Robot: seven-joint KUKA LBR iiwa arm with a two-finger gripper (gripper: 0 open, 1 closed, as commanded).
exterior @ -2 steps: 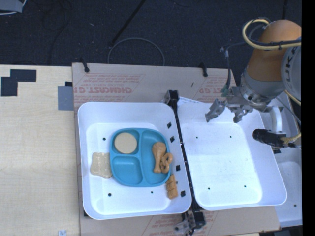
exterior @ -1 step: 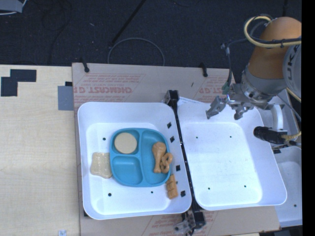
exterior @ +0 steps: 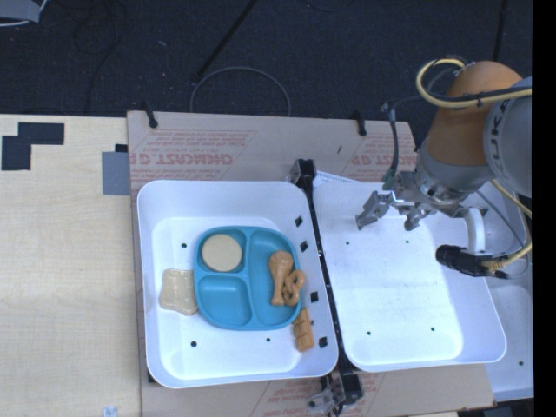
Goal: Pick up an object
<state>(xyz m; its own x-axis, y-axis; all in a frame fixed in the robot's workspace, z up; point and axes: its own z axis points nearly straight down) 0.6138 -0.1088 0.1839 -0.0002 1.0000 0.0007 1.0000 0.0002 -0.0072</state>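
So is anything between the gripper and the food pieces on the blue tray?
The gripper hangs over the right bin; the pretzel-like piece and the round cracker lie on the blue tray in the left bin. Between them run the two bins' adjoining rims with black clips; nothing taller is visible.

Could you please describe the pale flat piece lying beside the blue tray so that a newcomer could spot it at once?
Start at the left white bin, the one that holds the blue divided tray. Just off the tray's left edge, on the bin floor, lies the pale beige flat piece. Unlike the round disc and the tan twisted pieces in the tray, it lies outside it and is roughly rectangular.
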